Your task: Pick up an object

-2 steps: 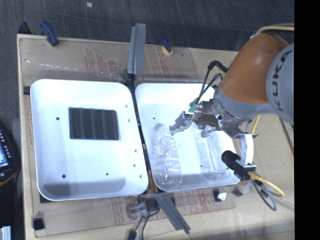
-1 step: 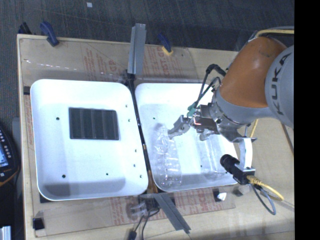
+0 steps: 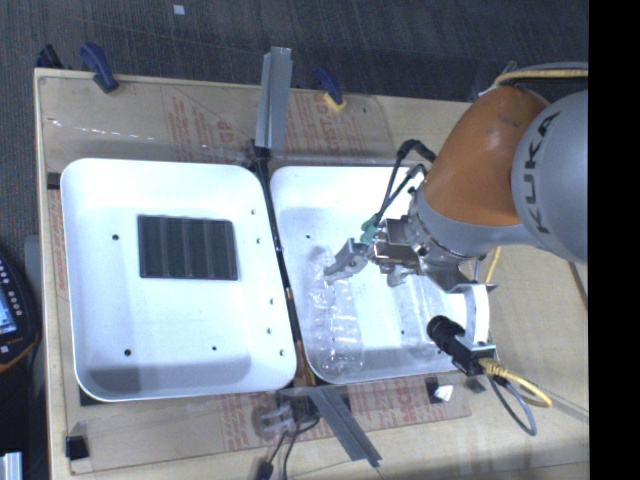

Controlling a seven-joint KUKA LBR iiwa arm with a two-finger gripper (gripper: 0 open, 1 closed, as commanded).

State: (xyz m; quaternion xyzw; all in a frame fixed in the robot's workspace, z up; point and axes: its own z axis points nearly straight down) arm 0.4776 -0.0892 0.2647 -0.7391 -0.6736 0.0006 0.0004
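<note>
From the overhead camera, the desk [image 3: 150,118] carries two white bins side by side: the left bin [image 3: 100,268] holds a dark ribbed tray [image 3: 187,247] lying flat near its middle, and the right bin [image 3: 300,208] holds a clear plastic bottle [image 3: 338,320] on the floor of its lower left part, close to the wall it shares with the left bin. The bottle's long axis runs roughly up and down the picture, slightly tilted. The arm [image 3: 500,178] reaches in from the right, and its jaws [image 3: 348,259] hang over the right bin, just above the bottle's upper end, so the bottle lies below and a little left of them in the picture (a short way off, by my judgement). How far the jaws stand apart I cannot tell; the metal parts blur together, and nothing can be seen held between them. The bottle is see-through against the white floor, so its outline is hard to follow, and whether the jaws touch it cannot be made out. The wrist hides part of the bin's right side.
</note>
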